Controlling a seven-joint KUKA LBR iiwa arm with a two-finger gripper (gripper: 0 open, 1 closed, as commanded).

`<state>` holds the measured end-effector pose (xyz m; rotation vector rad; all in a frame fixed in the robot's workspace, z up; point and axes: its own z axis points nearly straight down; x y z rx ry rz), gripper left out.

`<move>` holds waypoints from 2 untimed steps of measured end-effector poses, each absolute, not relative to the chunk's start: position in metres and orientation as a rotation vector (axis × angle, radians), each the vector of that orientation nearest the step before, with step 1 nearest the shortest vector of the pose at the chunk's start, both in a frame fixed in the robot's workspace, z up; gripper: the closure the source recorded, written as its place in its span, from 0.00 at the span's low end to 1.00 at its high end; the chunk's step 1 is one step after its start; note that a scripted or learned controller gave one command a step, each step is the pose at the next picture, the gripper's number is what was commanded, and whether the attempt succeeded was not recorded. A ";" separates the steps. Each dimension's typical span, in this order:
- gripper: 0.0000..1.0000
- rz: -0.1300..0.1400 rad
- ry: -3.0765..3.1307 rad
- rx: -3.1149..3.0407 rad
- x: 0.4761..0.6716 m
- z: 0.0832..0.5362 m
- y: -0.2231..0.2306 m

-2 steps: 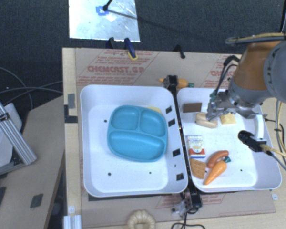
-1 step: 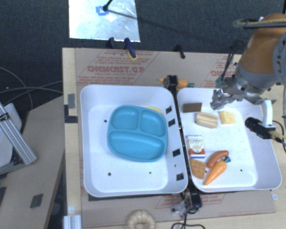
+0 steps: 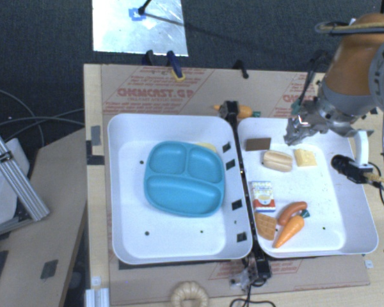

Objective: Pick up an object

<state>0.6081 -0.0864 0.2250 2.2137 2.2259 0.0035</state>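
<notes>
The arm reaches in from the right, and its gripper point(image 3: 299, 133) hangs over the far part of the right bin point(image 3: 355, 232), low and close to the food items there. Nothing is visible between its fingers, and whether they are open or closed cannot be told, since the dark wrist body sits above them. The step in hand looks like the approach: the gripper is positioning over a candidate, not yet lifting anything.

Closest to the gripper are the bread roll point(image 3: 277, 161), just below and slightly left of it, and the pale cheese-like square point(image 3: 305, 157), just below it. The brown block point(image 3: 258, 144) lies to the gripper's left. Further toward the near edge sit the small printed packet point(image 3: 262, 194), the cracker point(image 3: 265, 224), the sausage point(image 3: 291, 212) and the carrot point(image 3: 288, 232), the last two touching. The next move probably calls for a short descent onto the roll or the cheese square, with the fingers spread wide enough to straddle it; the roll is rounded and may slip aside.

Well to the gripper's left, the left bin point(image 3: 125, 171) holds a blue divided plate point(image 3: 184, 178), with a yellowish thing point(image 3: 208, 147) peeking from behind its far rim, mostly hidden. A yellow-orange item point(image 3: 243, 112) lies beyond the bins on the tabletop, partly blocked by a black clamp.
</notes>
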 end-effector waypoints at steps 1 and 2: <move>1.00 0.002 2.230 2.213 0.584 0.235 -0.044; 1.00 0.001 2.231 2.214 0.555 0.227 -0.006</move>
